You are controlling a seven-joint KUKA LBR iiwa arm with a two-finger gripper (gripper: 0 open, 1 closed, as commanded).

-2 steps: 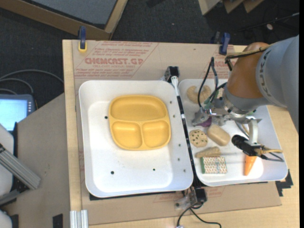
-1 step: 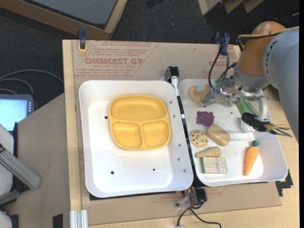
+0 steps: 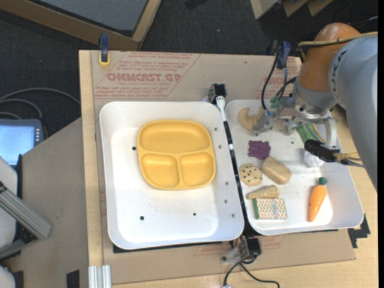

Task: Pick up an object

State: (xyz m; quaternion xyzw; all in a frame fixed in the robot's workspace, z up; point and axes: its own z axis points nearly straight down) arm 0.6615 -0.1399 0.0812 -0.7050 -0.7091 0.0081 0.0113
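Note:
My gripper [image 3: 277,123] hangs low over the far end of the right bin [image 3: 354,212], under the arm's orange band. A tan, lumpy food piece [image 3: 246,118] lies just left of it, close to its left side. A green item [image 3: 312,131] sits partly hidden under the gripper's right side. Nearer the front lie a purple grape bunch [image 3: 259,149], a chocolate-chip cookie [image 3: 250,174], a tan bread-like piece [image 3: 276,171], a cracker [image 3: 263,192], a small printed packet [image 3: 270,209] and an orange carrot [image 3: 317,201].
The left bin [image 3: 120,221] holds a yellow divided plate [image 3: 177,153]. The bins' shared rims [image 3: 231,161] run between them. A cardboard sheet [image 3: 144,74] lies under both bins, with a blue clamp [image 3: 104,48] at its far left corner.

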